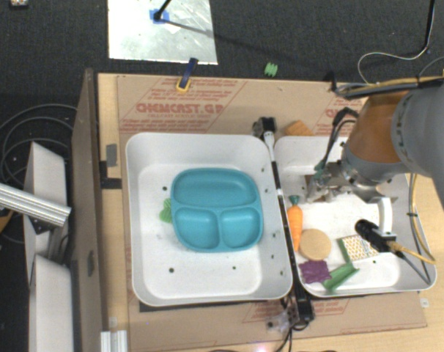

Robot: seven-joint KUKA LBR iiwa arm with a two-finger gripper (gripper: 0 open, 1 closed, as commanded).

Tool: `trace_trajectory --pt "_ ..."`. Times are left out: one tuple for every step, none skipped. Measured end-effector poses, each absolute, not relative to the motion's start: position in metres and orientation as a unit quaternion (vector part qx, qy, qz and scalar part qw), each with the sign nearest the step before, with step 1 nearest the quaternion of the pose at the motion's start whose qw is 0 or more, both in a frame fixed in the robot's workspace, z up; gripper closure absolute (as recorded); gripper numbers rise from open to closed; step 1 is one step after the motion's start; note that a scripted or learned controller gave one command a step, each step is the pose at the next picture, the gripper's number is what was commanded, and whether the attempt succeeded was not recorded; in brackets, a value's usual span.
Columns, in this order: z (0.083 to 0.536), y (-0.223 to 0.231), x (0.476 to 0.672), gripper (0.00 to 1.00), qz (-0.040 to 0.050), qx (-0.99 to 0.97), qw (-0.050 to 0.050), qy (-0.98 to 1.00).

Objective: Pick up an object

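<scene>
Carrot (294, 224) lying in right bin (398, 281), against its left wall; long axis running near to far, green top toward far end. Cookie-like disc (315, 243) touching its near right side; purple piece (314, 271) and green stick (341, 276) nearer. Tool (323, 185) low just beyond carrot, likely positioned for a grab; open-or-closed state impossible to tell. Blue tray (216, 208) alone in left bin (152, 218).

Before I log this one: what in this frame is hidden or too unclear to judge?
- Gripper, camera view: small and dark under the wrist; whether it holds anything cannot be told.
- Green item in the left bin: mostly hidden under the blue tray; cannot identify it.
- Right bin: its upper part is covered by the arm.
- Purple item: too small to identify.
</scene>
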State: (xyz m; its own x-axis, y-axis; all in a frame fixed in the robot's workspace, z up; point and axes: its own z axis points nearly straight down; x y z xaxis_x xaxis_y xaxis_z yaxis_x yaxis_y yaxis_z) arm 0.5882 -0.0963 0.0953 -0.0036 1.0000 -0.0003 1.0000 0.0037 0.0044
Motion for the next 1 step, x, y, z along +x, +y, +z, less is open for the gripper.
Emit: trace_trajectory --pt "0.1904 -0.0555 0.5817 1.0 0.004 0.704 0.003 0.71"
